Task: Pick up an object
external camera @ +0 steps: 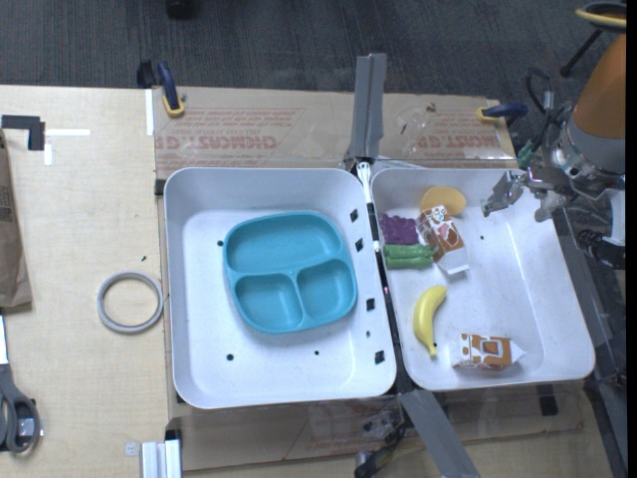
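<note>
white plastic, two shallow bins side by side on a pale wooden bench [80,217].

left bin [189,347]: one blue divided plate [290,271], three compartments, lying flat near the middle. it holds nothing and, judged from the task, is no easy pick.

right bin [537,297]: the loose items, any of which could serve as the object to pick up.
- purple grapes [398,229], against the left wall.
- green vegetable [408,256], just below the grapes, touching or nearly so.
- small printed carton [441,237], tilted, just beside both.
- orange round fruit [444,200], at the carton's upper end.
- yellow banana [428,317], apart from the cluster, lower in the bin.
- second printed carton [486,352], near the bottom edge, on its side.

judgement: the banana and the lower carton lie clear of neighbours, so they look the simpler targets; the cluster by the wall is crowded.

gripper [503,195]: at the right bin's upper right, above bare floor, well apart from every item. nothing is seen between its tips; how wide it stands cannot be told.

off the bins: grey ring [129,301] on the bench, left.
</note>
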Robot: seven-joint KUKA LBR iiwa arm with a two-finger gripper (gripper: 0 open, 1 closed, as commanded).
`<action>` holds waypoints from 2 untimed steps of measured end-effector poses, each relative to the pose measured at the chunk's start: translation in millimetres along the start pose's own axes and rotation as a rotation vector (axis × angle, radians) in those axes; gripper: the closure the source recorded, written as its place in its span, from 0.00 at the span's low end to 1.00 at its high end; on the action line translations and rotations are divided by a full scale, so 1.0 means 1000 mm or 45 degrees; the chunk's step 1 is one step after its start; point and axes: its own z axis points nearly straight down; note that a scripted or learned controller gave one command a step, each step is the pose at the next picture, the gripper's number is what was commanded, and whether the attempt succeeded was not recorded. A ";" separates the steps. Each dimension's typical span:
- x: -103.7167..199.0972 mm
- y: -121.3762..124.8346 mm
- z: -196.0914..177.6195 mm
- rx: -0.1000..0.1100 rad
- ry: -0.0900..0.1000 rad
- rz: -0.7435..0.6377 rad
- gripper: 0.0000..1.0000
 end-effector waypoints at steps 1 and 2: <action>0.043 -0.038 -0.069 -0.003 0.000 -0.604 0.00; 0.083 -0.046 0.028 0.001 0.002 -0.441 0.00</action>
